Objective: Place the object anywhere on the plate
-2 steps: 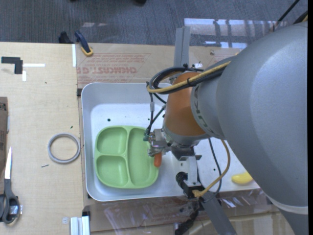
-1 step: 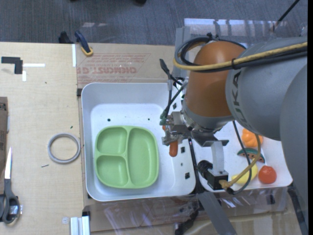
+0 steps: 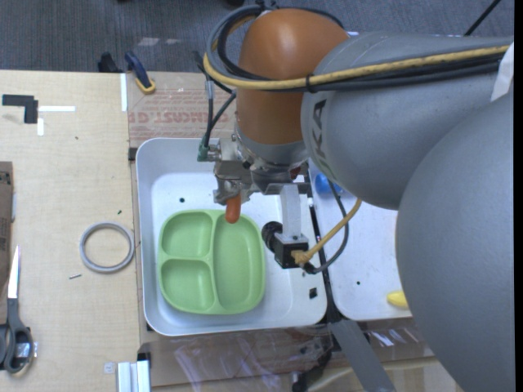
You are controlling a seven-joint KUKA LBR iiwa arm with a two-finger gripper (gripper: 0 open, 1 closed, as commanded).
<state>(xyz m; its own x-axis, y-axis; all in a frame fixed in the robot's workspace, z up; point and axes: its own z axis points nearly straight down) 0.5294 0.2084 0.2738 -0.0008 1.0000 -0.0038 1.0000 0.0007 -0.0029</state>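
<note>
Camera view looks down on a small orange-red cylindrical object (image 3: 233, 211), which hangs upright from the tool (image 3: 232, 196) directly over the top edge of the green three-compartment plastic plate (image 3: 214, 261). Its upper end sits between the tool's fingers, so the tool is closed on it, and its lower tip pokes out just above the ridge where the plate's large right compartment meets the upper left one. Whether the tip touches the plate or hovers a little above it cannot be told from this angle. The object is probably held vertical and low so that a release drops it straight down instead of letting it roll off the rim; a slightly more central position over the large compartment would be safer.

The plate lies in the left shallow white bin (image 3: 155, 174), near its front. The grey arm with the orange wrist band (image 3: 286, 72) looms over the right white bin (image 3: 359, 288), where something yellow (image 3: 396, 300) and something blue (image 3: 325, 184) peek out. A pale ring (image 3: 107, 246) rests on the wooden worktop (image 3: 65, 178) to the left, well apart from the bins.
</note>
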